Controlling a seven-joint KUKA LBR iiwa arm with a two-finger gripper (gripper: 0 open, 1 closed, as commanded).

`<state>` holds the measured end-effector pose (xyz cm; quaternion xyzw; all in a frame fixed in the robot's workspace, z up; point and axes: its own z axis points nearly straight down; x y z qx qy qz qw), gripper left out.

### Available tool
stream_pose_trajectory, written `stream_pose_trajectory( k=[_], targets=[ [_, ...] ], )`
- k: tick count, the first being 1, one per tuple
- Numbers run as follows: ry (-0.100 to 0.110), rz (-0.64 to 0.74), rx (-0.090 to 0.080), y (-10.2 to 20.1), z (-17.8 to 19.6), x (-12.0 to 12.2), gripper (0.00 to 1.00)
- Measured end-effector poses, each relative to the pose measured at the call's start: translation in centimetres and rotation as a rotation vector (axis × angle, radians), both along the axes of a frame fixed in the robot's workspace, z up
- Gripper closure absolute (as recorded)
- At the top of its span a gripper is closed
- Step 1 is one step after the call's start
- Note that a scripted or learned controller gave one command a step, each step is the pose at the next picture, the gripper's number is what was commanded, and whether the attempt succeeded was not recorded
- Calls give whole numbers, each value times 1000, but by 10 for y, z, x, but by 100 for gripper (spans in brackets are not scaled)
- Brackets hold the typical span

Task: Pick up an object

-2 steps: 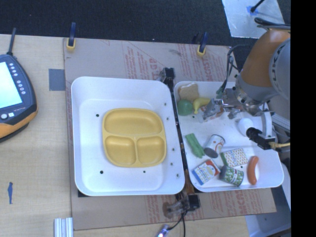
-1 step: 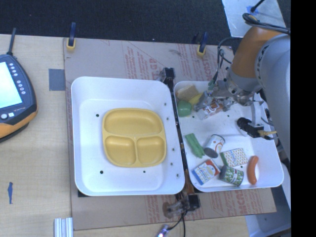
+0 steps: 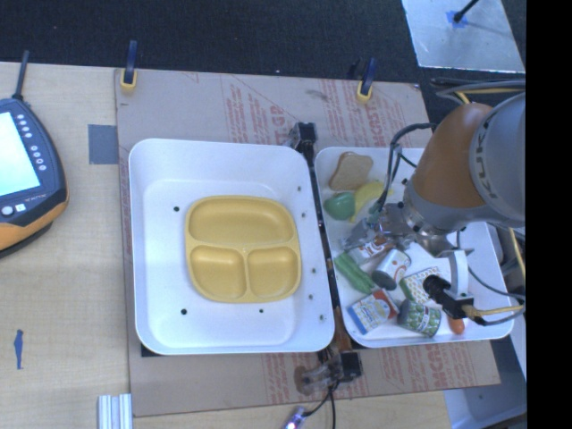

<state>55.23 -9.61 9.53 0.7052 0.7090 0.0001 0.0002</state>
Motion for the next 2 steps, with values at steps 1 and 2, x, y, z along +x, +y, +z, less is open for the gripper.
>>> stream_pose_trajectory(
  k=[1, 2],
  targets=[
    [3, 4, -1, -1, 10, 0, 100],
    [3, -1, 2, 76, 97, 38, 100]
  ],
)
